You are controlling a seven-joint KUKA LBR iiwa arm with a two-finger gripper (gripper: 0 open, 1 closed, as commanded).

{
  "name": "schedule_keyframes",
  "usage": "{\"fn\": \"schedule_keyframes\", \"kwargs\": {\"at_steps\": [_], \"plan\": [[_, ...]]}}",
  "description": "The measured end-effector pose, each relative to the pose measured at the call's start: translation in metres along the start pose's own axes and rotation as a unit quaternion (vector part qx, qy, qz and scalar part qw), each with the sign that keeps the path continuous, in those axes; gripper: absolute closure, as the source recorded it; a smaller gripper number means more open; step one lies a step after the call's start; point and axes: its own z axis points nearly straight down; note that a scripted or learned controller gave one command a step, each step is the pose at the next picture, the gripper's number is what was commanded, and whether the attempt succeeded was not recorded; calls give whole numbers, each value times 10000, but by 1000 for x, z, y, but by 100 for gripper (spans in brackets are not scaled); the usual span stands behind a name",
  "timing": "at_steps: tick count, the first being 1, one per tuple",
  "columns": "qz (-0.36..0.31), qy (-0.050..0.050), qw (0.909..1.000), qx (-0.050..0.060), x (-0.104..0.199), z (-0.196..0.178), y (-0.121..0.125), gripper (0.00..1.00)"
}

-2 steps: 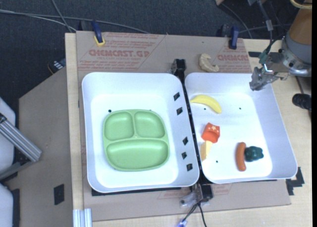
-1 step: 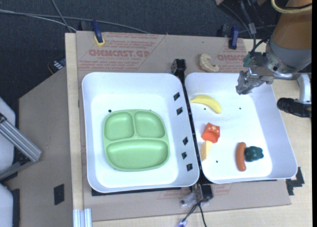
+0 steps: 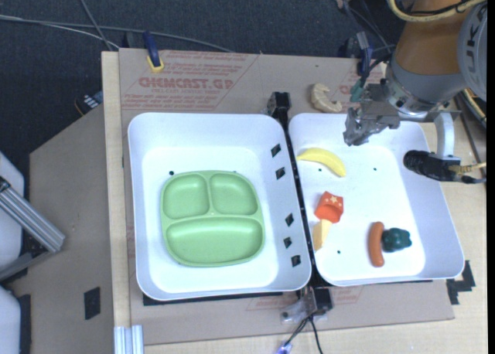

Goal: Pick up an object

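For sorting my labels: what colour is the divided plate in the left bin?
Light green, clearest in the camera view: the divided plate.

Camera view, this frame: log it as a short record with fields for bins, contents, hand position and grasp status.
left bin: green divided plate
right bin: banana, red piece, yellow stick, sausage, dark green piece
hand: over the right bin's far end, right of the banana
grasp: nothing seen between the fingers
fingers open or shut: cannot tell
outside bins: beige piece on the bench beyond the right bin
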Motion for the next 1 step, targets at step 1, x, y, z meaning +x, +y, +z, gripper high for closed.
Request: {"fn": "schedule_keyframes", "kwargs": {"at_steps": [1], "plan": [[6,-4,10000,6,52,-3,-9,100]]}}
